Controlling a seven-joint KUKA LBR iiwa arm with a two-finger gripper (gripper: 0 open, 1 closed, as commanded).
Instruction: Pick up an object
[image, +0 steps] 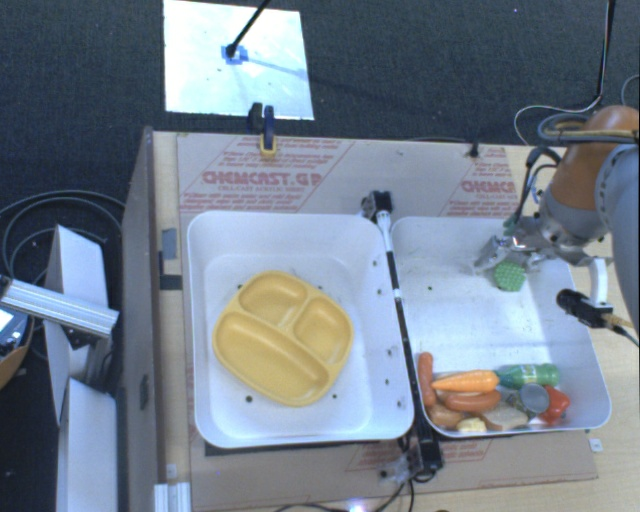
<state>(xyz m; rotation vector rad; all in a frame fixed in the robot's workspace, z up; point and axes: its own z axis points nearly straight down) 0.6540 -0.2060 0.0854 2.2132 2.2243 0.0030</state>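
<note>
Claw (508, 256) at right bin's (440, 300) one o'clock, over green object (509, 277); finger state can't tell. Grasp unconfirmed, lift pending. Toy pile (490, 395) at six o'clock untouched.

"CHEMCAST GP" stands printed on the bench sheet (262, 178).

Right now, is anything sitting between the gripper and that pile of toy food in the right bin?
Nothing visible. The gripper is at the far side of the right bin, right at a green object. Bare bin floor lies between it and the toy food pile along the near wall.
</note>
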